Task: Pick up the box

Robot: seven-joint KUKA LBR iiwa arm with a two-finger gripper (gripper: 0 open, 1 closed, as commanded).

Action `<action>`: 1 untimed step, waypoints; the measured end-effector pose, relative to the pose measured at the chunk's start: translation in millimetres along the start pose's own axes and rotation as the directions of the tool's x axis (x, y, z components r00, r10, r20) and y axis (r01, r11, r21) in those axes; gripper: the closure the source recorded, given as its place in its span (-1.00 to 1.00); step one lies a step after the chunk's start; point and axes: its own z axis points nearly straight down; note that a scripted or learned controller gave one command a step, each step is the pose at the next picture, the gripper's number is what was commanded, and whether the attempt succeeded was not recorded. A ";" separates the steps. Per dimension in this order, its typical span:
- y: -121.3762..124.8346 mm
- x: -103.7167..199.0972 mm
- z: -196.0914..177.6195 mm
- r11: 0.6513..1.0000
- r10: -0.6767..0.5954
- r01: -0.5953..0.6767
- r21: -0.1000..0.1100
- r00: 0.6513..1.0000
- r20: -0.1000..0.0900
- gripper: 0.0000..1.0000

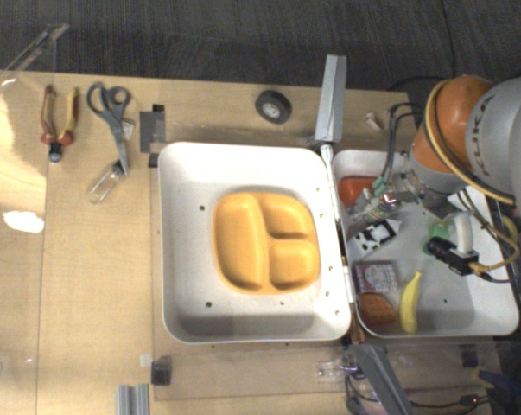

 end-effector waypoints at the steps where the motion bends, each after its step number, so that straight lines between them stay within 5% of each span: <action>1: 51.4 -34.1 3.5 0.977 -0.209 0.210 0.042 0.977 -0.031 -1.00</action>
